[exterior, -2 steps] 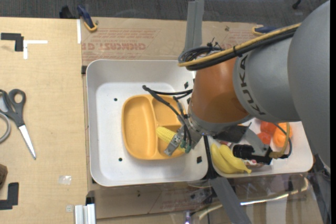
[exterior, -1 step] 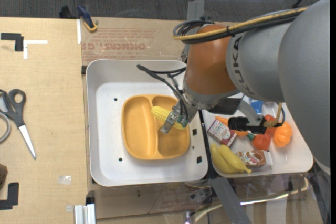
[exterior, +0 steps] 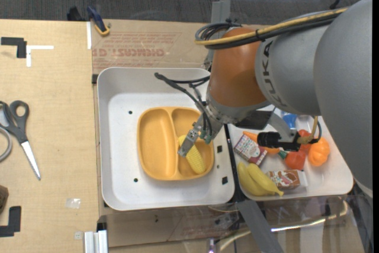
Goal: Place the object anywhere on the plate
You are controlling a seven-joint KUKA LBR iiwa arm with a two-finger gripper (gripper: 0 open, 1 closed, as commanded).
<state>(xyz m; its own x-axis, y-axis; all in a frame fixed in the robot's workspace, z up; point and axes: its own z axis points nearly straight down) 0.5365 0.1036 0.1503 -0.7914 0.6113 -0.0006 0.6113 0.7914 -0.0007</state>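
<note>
**Corn on the plate's right half, pincer just above it**

The left white bin [exterior: 112, 145] holds a yellow two-compartment plate [exterior: 155, 142]. In the plate's right compartment lies a yellow corn cob [exterior: 196, 158], slanted, its lower end near the plate's bottom-right rim. The left compartment of the plate shows bare yellow.

The grey arm [exterior: 331, 62] comes in from the right, its orange band [exterior: 237, 71] hanging over the bin's upper right corner. Below it the pincer [exterior: 190, 145] points down and to the left — its tip sits at the upper end of the corn, touching it or just over it. From this angle the tip looks narrow, but whether the fingers are spread, pressed together or pinching the cob cannot be told; the wrist hides much of them.

The right bin [exterior: 343, 178] carries a crowd of things: a bunch of bananas [exterior: 258, 179] at its lower left, a small red-and-white carton [exterior: 250, 149] above them, a brown-labelled packet [exterior: 286, 178] beside the bananas, a dark bottle [exterior: 273, 140], a red item [exterior: 295, 158] and an orange fruit-like piece [exterior: 318, 152] — partly hidden by the arm.

On the wooden tabletop [exterior: 53, 98] to the left of the bins lie scissors [exterior: 22, 133] with grey handles, well apart from the bins.
</note>
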